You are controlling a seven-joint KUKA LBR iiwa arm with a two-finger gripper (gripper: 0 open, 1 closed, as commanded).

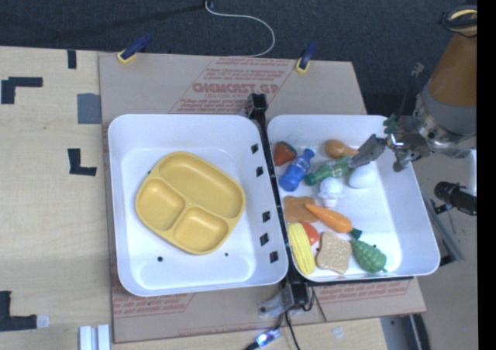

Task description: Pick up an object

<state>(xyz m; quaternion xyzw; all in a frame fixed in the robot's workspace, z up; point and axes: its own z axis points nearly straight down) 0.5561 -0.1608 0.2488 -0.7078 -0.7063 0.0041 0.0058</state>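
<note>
My gripper (pixel 381 161) hangs over the upper right part of the right bin (pixel 403 209), open, with nothing between its fingers. One grey finger (pixel 367 151) slants down to the left, just above a white egg-like piece (pixel 361 177). Toy foods fill the bin's left half: a brown piece (pixel 337 147), a red piece (pixel 284 152), a blue bottle (pixel 294 173), a green piece (pixel 321 173), an orange carrot (pixel 330 218), a yellow corn cob (pixel 301 248), a bread slice (pixel 333 252) and a green lumpy piece (pixel 369 256).
The left bin (pixel 128 147) holds a yellow divided plate (pixel 190 201). Black clips (pixel 263 186) line the ridge where the two bins meet. Both bins rest on a cardboard sheet (pixel 225 85). The right bin's floor on its right side is bare.
</note>
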